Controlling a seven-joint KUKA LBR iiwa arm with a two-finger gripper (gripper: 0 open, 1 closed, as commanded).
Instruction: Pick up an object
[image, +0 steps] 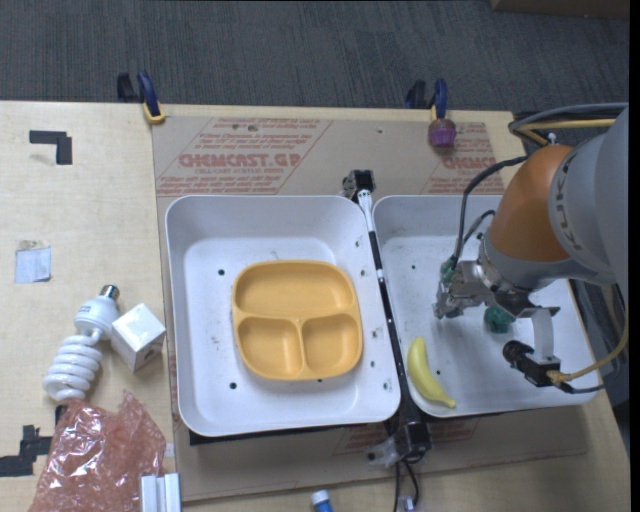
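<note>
1. Camera view: the grey arm with the orange band reaches in from the right, and its two-finger gripper (453, 297) hangs low over the right shallow white bin (400, 232).
2. A yellow banana (428, 374) lies at that bin's lower left; a small teal object (496, 319) sits just beside the gripper.
3. Whether the jaws are spread or closed cannot be told.
4. Nothing looks lifted yet, so the pick seems still to be done.

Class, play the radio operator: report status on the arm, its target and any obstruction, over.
Gripper low in right bin, grip unclear. Teal object beside it, banana near front wall. Yellow tray in left bin.
</note>
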